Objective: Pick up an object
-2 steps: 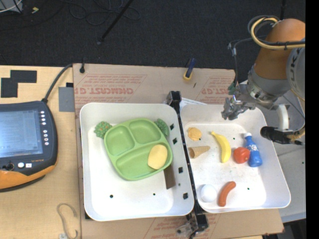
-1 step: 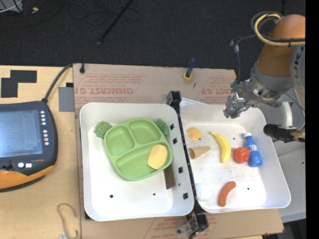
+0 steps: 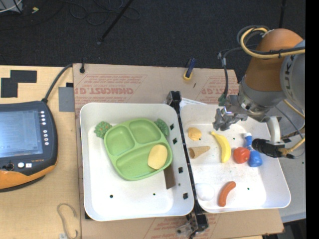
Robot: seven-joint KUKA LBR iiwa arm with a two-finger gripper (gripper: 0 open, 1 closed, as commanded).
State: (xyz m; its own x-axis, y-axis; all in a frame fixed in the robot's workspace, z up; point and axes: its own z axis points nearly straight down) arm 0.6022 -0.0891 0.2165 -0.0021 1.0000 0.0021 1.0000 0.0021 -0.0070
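Gripper: we see it hanging over the back of the right bin, dark and small against the white; we cannot tell whether it is parted or closed, and we see nothing held in it.
Arm: it reaches in from the right, behind the jaws, grey with an orange band.
Banana: just in front of the jaws, lying lengthwise, apart from them.
Cone: in front of the jaws and to their left, beside the banana.
Bun: left of the jaws, near the divider between the bins.
Tomato: in front and to the right, touching a blue toy.
Sausage: well in front of the jaws, near the bin's front edge.
Tray: far left of the jaws in the left bin, green, with a yellow lemon in one compartment.
Right bin: white, beneath the jaws.
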